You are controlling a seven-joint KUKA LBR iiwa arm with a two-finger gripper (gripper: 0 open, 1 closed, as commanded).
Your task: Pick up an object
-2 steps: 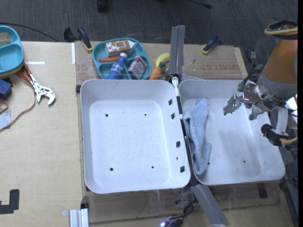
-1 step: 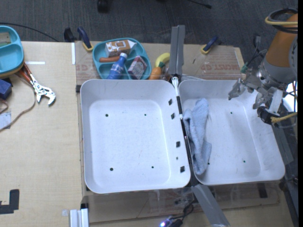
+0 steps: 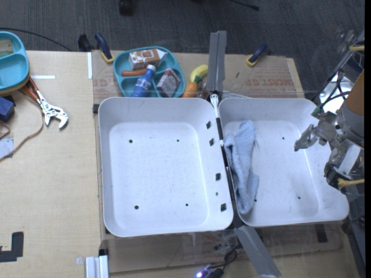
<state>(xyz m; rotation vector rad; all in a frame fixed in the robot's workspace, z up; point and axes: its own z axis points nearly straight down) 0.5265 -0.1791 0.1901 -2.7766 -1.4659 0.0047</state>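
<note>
You see two white bins side by side on the bench. The right bin [image 3: 301,213] holds a crumpled light-blue cloth [image 3: 243,164], lying along its left wall, close to the divider between the bins. The left bin [image 3: 116,225] sits just beside it. The arm comes in from the right, and its gripper [image 3: 305,141] hovers over the right side of the right bin, well apart from the cloth. You can see nothing between its fingers; whether they are spread or closed, you cannot tell from this angle. Behind the bins, a teal tray [image 3: 122,77] carries small items, including a blue bottle [image 3: 142,83]. A wrench [image 3: 51,112] lies on the bench at the left.
</note>
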